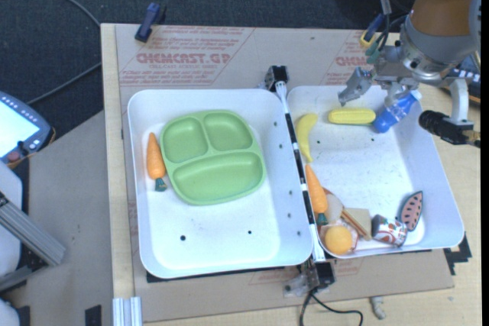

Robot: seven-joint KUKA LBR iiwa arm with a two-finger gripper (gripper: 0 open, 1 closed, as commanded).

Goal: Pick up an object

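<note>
My gripper (pixel 376 94) hangs over the back of the right bin (pixel 428 164), open, with nothing between its fingers. Just below it lie a yellow oblong piece (pixel 351 116) and a small blue bottle (pixel 391 114). Further left in that bin a yellow banana (pixel 306 135) rests against the wall. At the front of the bin sit a carrot (pixel 315 191), an orange (pixel 338 239), a tan wedge (pixel 354 220), a small can (pixel 388 230) and a watermelon slice (pixel 412 210).
The left bin (pixel 206 240) holds a green divided plate (pixel 212 155) and an orange carrot (pixel 155 156) beside it. A blue clamp (pixel 149 21) sits at the board's back left corner. A black clip (pixel 276 76) joins the bins at the back.
</note>
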